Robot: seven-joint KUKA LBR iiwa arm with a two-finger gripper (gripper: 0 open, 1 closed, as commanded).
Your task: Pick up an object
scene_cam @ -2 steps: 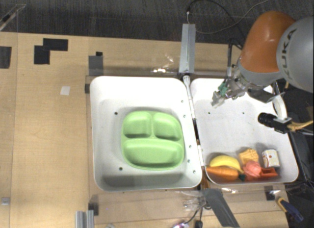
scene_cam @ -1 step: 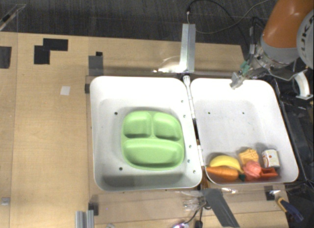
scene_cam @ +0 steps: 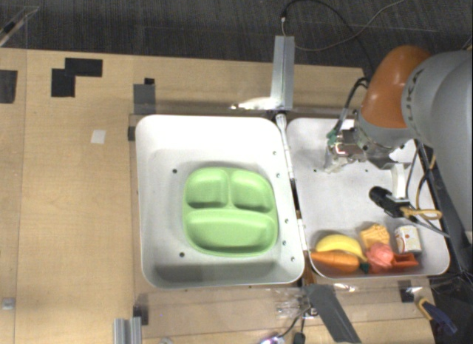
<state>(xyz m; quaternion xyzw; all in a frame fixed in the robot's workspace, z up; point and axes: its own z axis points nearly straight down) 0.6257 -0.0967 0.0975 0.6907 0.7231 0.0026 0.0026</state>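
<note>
1. Small toy foods piled along the near edge of the right bin (scene_cam: 318, 209): banana (scene_cam: 338, 244), carrot (scene_cam: 336, 260) just beneath it, pink piece (scene_cam: 378, 254) and small can (scene_cam: 407, 239) further right.
2. Likely light, stiff plastic, smooth and apt to slip.
3. Best hold: banana across its middle, narrow way.
4. Gripper (scene_cam: 341, 149) over that bin's far end, well apart from the pile, nothing between its tips; gap between them too blurred to tell.

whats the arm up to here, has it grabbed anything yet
Nothing visibly grabbed. The arm's gripper hangs over the bare upper part of the right bin. The toy food, a banana, carrot and small pieces beside them, lies along that bin's near edge. A green divided plate sits in the left bin.
</note>
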